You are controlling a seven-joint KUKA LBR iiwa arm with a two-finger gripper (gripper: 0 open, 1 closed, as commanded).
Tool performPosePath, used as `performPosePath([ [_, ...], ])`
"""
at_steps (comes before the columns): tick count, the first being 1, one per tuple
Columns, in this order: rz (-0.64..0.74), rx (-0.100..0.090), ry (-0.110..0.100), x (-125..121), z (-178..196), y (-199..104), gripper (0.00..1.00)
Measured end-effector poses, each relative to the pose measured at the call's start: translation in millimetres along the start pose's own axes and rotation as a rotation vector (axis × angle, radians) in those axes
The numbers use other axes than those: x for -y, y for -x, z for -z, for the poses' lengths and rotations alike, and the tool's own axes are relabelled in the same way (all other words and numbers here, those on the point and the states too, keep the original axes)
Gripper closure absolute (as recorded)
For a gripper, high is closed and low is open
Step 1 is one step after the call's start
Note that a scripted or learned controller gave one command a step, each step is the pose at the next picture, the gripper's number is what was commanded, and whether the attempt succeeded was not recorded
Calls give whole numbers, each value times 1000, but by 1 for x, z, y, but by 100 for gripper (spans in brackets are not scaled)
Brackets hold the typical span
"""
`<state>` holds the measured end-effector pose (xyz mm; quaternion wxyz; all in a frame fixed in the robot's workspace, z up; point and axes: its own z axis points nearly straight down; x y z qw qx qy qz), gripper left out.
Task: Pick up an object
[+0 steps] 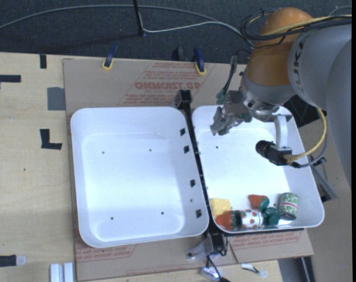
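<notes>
My gripper [221, 126] hangs over the back left part of the right bin [257, 169], well above its floor. The fingers point down and left, and nothing shows between them. The objects lie far from it, in a row along the front wall of the right bin: a yellow block [220, 205], a red-orange piece [258, 201], a small red and white bottle-like thing [247, 218], a dark green piece [271, 215] and a green and white patterned cylinder [288, 205].
The left bin [131, 175] sits beside the right one, with a black clip strip [192, 157] between them. Both rest on a cardboard sheet [160, 84]. A black sensor [271, 151] and a yellow cable [319, 143] hang off the wrist.
</notes>
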<state>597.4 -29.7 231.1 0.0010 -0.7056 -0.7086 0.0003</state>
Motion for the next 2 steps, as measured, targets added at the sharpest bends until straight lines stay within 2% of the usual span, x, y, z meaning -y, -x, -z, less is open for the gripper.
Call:
performPosePath([
  [1, 0, 0, 0, 2, -13, -54, 100],
  [2, 1, 0, 1, 12, -4, -112, 100],
])
